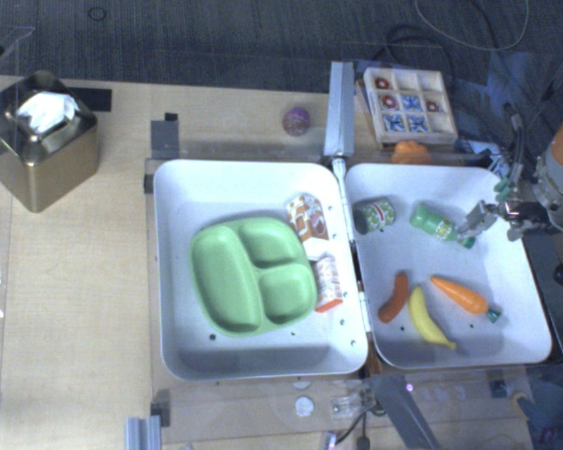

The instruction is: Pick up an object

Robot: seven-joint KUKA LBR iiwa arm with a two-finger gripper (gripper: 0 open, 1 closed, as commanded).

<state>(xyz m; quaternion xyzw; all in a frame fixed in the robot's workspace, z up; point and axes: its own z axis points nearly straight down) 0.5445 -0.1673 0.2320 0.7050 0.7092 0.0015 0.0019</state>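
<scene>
Two bins on table [94, 279]. Right bin [525, 345]: carrot [460, 294], banana [430, 318], sausage [392, 297], can [376, 215], green bottle [434, 222]. Pincer [480, 221] beside bottle; finger spread unreadable.

Divided tray [253, 275] in left bin [174, 251], banana [430, 318] in right bin [525, 289]
</scene>
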